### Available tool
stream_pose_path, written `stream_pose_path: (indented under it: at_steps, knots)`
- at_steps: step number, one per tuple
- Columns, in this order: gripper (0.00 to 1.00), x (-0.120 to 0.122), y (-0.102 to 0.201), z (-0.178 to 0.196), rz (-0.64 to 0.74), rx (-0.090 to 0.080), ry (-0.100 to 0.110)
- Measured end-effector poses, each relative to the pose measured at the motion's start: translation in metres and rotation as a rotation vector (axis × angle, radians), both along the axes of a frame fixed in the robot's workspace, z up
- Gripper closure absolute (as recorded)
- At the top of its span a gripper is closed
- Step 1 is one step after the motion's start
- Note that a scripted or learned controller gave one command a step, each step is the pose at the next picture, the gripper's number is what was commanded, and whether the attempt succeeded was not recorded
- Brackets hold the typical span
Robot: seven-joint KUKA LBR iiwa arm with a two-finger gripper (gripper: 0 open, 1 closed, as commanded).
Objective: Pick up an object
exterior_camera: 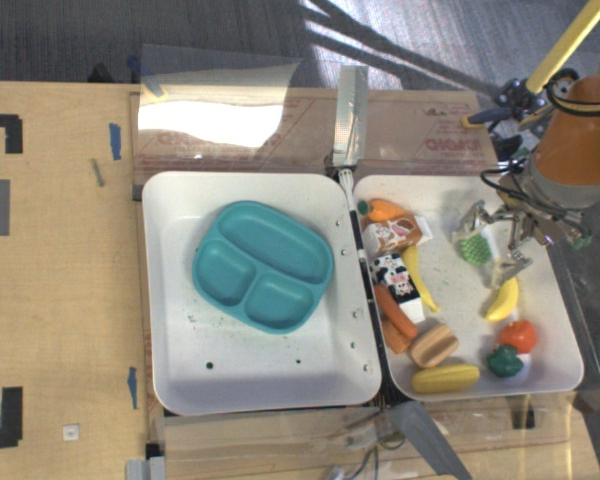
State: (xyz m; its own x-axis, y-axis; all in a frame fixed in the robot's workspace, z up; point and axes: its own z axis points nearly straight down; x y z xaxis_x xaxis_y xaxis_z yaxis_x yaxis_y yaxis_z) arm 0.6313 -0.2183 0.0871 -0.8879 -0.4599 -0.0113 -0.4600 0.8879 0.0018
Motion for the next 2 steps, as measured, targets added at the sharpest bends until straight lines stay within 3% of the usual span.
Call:
stream_pose_path:
  at_steps: [1, 2]
  knots:
    - [0.0, -0.063, 0.034, 0.001, 0.11, -0.007, -0.001]
    - [0.0, -0.067, 0.015, 0.031, 0.462, -0.009, 0.0]
